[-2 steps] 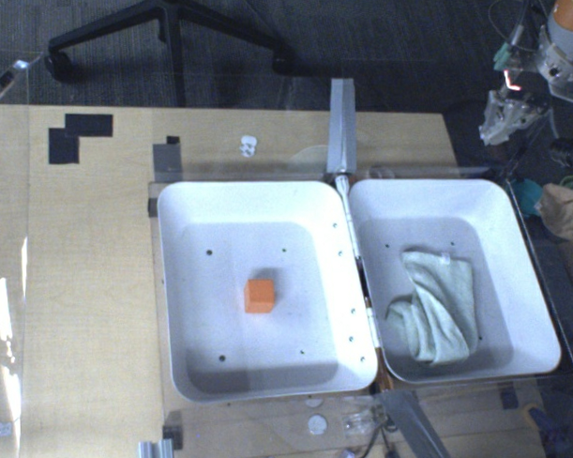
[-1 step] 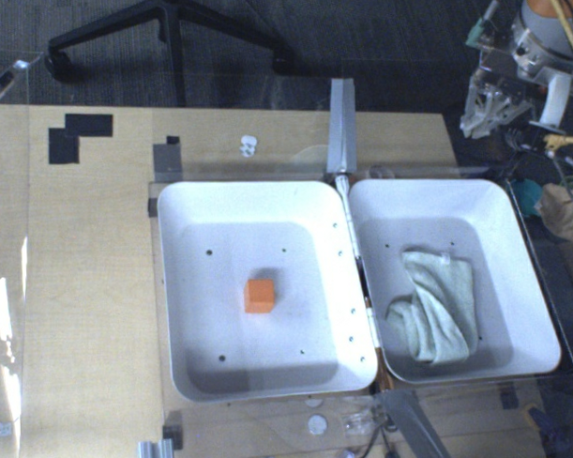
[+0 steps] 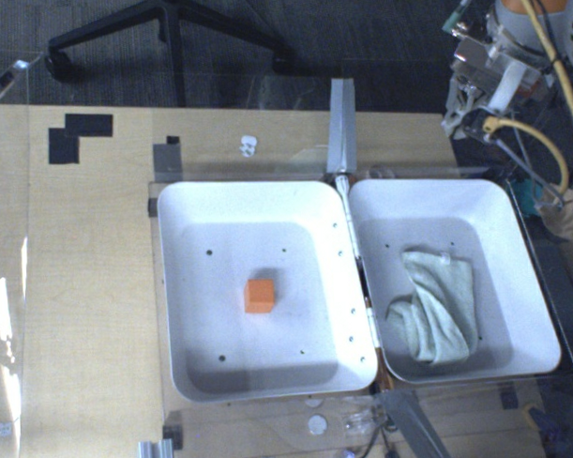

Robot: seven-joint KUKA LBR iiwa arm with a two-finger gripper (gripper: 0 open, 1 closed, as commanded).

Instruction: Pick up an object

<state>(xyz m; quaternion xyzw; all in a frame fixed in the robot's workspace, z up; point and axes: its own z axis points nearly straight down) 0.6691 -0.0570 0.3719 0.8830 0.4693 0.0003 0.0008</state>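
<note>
Orange and small, a cube (image 3: pixel 260 296) sits flat on the floor of the left bin (image 3: pixel 187 208), near the middle and well apart from every wall. That bin is shallow and white, and a few dark dots mark its floor around the cube. Just beside it, touching along a shared metal divider, lies the right bin (image 3: pixel 497 202), also white. In it a crumpled pale grey-green cloth (image 3: pixel 437 307) is heaped toward the near half, one fold reaching up toward the bin's middle. Both bins rest on a light wooden bench (image 3: pixel 83 306), which carries black tape patches near its far left corner. The gripper (image 3: pixel 463 114) hangs at the upper right, beyond the far edge of the right bin and well apart from the cube and cloth, with yellow cable looping beside it. Nothing is between its fingers; whether they stand wide or narrow I cannot tell.
</note>
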